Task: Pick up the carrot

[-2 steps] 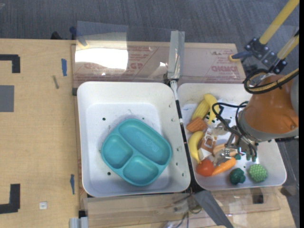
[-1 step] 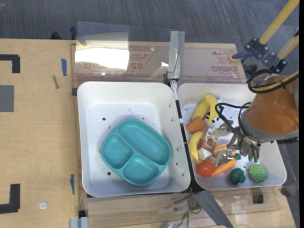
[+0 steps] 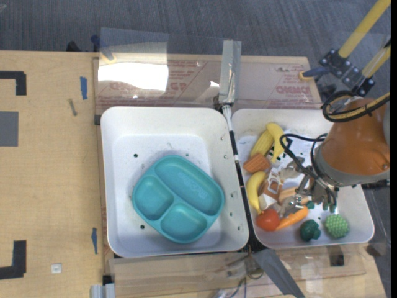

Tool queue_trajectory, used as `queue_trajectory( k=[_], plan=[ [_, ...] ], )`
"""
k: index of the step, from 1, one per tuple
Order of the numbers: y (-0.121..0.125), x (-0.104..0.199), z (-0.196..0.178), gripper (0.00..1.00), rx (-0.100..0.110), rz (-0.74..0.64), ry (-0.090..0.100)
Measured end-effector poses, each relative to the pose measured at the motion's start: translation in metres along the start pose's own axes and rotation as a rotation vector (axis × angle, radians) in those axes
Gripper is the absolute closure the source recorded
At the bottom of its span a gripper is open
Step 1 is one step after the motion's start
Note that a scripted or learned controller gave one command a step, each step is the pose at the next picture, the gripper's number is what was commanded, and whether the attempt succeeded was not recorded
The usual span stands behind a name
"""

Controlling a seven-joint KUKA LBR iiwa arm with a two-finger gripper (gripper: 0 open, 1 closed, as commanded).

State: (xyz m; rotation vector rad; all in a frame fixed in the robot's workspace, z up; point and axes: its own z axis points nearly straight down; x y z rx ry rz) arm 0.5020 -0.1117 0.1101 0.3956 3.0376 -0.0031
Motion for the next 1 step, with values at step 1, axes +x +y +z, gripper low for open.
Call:
queue_trajectory(
  k=[1],
  plan=[
    [-0.0116,0.0028,0.0029,0.0,0.01,0.051,0.014]
  ],
)
